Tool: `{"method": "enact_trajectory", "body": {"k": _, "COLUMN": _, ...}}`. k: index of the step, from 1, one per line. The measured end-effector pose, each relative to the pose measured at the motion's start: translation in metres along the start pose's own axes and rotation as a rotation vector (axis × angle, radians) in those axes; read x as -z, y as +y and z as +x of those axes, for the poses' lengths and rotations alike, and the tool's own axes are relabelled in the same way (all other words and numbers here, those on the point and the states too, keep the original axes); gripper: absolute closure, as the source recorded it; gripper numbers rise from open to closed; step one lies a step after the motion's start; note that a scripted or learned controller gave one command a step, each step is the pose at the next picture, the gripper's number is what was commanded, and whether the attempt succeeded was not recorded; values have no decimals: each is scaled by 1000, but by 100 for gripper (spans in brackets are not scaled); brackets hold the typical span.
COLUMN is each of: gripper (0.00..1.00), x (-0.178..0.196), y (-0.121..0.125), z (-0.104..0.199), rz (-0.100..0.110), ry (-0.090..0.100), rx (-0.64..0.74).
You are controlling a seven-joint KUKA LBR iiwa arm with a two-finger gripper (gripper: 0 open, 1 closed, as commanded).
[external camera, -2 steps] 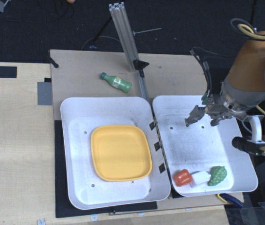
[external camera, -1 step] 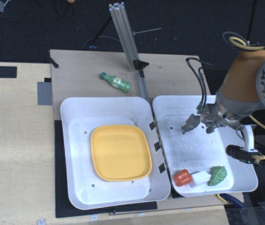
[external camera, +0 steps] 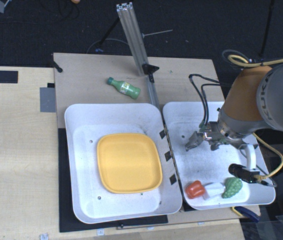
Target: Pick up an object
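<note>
My gripper (external camera: pixel 194 141) hangs over the middle of the right bin (external camera: pixel 181 115), above bare white floor. A red pepper-like object (external camera: pixel 195 189) lies at the bin's front edge. Just right of it is a small white piece (external camera: pixel 212 190), then a bumpy green object (external camera: pixel 232 187) near the front right corner. All three lie well in front of the gripper, apart from it. A yellow square plate (external camera: pixel 129 162) rests in the left bin (external camera: pixel 76 134).
A small green bottle (external camera: pixel 124 87) lies on the bench behind the left bin. A slanted aluminium post (external camera: pixel 134 34) rises behind the gap between the bins. Black clips (external camera: pixel 167 155) line the ridge where the bins meet.
</note>
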State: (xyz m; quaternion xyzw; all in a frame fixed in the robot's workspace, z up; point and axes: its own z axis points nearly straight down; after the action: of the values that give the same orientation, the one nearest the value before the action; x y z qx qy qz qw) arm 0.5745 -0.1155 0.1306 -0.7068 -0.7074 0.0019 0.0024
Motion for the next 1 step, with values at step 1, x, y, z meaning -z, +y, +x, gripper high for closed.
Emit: {"method": "enact_trajectory", "body": {"k": 1, "gripper": 0, "x": -40, "y": 0, "z": 0, "rz": -6, "ry": -1, "rx": 0}}
